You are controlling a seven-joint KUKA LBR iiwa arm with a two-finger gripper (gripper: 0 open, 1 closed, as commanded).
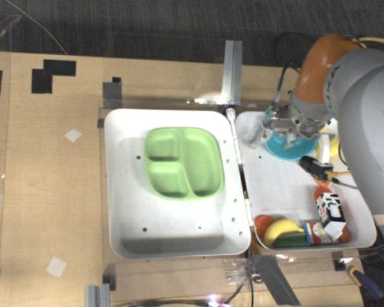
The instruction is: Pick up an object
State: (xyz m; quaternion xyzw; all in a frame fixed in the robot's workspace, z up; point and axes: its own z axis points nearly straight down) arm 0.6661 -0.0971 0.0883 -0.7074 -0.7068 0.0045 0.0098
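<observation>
My gripper (pixel 290 128) hangs over the far end of the right bin (pixel 275 190), right above a turquoise bowl (pixel 287 148) whose top it covers. Whether it touches the bowl cannot be told. At the bin's near end lie a red ball (pixel 264 223), a yellow banana (pixel 283 228), a green piece (pixel 288 240) and a small bottle (pixel 313 233). A black-and-white carton (pixel 331 211) lies along the right wall. A yellow thing (pixel 333 148) shows beside the arm.
The left bin (pixel 125 171) holds a green divided plate (pixel 181 162). A black piece with an orange wire (pixel 315 167) lies just near of the bowl. The grey arm (pixel 365 107) covers the right bin's far right corner. A metal post (pixel 232 75) stands behind the bins.
</observation>
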